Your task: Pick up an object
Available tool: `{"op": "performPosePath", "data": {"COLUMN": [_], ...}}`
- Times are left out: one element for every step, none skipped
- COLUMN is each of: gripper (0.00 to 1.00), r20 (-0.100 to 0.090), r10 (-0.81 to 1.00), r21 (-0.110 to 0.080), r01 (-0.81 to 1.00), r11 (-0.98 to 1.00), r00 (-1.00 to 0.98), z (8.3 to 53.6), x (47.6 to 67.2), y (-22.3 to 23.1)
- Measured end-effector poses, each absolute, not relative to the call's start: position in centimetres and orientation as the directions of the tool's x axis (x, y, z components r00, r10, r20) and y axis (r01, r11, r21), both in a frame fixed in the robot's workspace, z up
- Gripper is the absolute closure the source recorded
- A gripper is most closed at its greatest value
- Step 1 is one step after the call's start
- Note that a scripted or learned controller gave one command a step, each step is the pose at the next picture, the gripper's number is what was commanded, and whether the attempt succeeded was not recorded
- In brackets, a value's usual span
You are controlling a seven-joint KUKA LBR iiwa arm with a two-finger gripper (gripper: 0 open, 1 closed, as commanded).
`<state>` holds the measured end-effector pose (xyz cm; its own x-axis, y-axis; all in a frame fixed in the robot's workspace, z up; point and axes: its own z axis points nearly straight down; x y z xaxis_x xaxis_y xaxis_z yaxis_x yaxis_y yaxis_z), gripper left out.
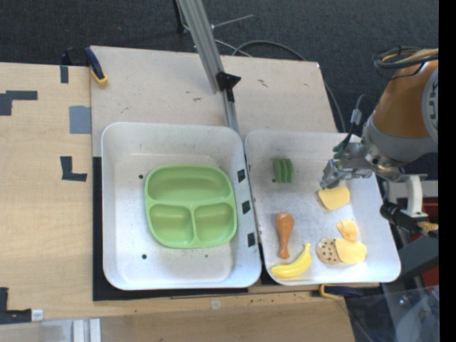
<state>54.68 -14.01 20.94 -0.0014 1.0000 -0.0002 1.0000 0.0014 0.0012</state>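
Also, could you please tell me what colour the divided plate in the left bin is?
The divided plastic plate is light green, seen clearly in the camera view.

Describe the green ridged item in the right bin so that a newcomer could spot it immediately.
Start at the right bin, the one without the green divided plate. Near its far left corner lies a small dark green ridged piece, alone. The other items in that bin are yellow, tan or orange-brown and lie nearer the front or the gripper.
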Motion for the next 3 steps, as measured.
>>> {"op": "performPosePath", "data": {"gripper": [1.00, 1.00, 1.00], "r20": [0.002, 0.001, 0.002], "r10": [1.000, 1.000, 1.000], "r21": [0.000, 0.001, 0.001], "r01": [1.000, 1.000, 1.000], "r11": [0.007, 0.006, 0.007], "r00": [-0.007, -0.006, -0.007], "z": [20.5, 21.1, 22.5], "x": [57.7, 60.5, 62.7], "y": [-9.0, -4.9, -0.1]}}
